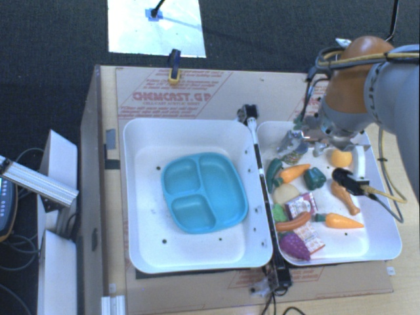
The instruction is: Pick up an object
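Gripper (293, 141) positioned low over back-left corner of right bin (387, 241); grey metal fingers pointing down-left toward bin wall. Jaw state: cannot tell, detail too small and blurred. Nothing seen between fingers; no hold claimed.

Nearest candidate for pick: toy carrot (293, 172), lying just in front of gripper, toward camera side. Long axis running left-right, slightly tilted, narrow end to right near dark green pepper-like toy (315, 178). Judged: short forward shift plus wrist turn needed so that jaws close across carrot's narrow width, not along its length.

Appearance of carrot: orange, tapered, smooth plastic sheen, green stub at left end touching or close beside curved green vegetable toy (273, 173). Pale round toy (286, 193) just in front.

Risk noted: tight crowding, at least 3 neighbours close by; fingers likely to strike adjacent toys.

Other contents of right bin: second carrot (342, 221) at front right, purple grape-like toy (294, 246) at front left. Left bin (151, 254) bearing 1 blue divided tray (204, 191), 3 compartments.
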Robot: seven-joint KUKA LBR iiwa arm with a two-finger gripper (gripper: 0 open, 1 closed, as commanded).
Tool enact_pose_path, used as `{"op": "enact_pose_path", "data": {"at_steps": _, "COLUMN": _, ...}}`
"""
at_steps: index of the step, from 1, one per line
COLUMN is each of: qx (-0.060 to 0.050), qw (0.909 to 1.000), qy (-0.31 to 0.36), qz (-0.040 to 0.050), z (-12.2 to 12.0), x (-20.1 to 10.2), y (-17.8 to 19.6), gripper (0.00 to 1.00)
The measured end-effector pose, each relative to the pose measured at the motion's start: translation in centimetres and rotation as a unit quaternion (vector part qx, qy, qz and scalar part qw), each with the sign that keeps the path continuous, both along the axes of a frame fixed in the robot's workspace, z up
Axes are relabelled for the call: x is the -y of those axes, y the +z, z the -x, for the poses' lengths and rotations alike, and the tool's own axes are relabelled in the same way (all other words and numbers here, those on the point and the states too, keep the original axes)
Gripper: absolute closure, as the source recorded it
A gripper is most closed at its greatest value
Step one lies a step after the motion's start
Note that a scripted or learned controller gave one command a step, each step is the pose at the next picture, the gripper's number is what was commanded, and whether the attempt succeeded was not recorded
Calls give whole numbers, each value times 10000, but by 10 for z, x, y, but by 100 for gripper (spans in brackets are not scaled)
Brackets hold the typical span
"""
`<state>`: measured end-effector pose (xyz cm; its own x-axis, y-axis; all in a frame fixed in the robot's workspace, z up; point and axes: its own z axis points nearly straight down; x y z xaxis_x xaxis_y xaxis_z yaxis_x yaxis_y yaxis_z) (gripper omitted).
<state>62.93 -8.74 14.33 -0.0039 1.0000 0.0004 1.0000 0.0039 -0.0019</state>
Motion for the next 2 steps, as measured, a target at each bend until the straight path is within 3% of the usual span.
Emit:
{"op": "enact_pose_path", "data": {"at_steps": 1, "qx": 9, "qw": 10000, "qy": -15, "qz": 5, "z": 26, "x": 35, "y": -59, "gripper": 0}}
{"op": "enact_pose_path", "data": {"at_steps": 2, "qx": 30, "qw": 10000, "qy": -6, "qz": 3, "z": 25, "x": 35, "y": -48, "gripper": 100}}
